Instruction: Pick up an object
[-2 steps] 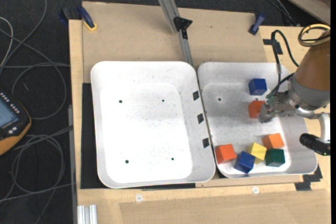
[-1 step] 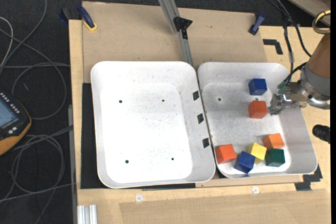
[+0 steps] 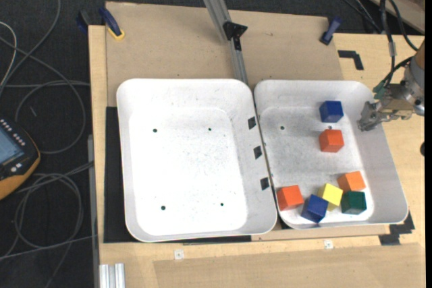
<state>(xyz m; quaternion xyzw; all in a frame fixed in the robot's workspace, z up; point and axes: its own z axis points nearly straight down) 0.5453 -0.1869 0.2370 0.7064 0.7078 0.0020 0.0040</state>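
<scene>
Camera view: gripper [image 3: 368, 119] at the right rim of the right bin [image 3: 395, 172], nothing between its fingers; whether spread or pressed together cannot be told. Seven cubes in that bin: blue cube [image 3: 331, 110] and red cube [image 3: 331, 140] nearest the gripper, five more clustered at the near edge. Left bin [image 3: 128, 145] beside it on the tabletop [image 3: 169, 30]. Probable step: approach, no pick yet. Next move calls for reaching left over a lone cube, then descending.
</scene>
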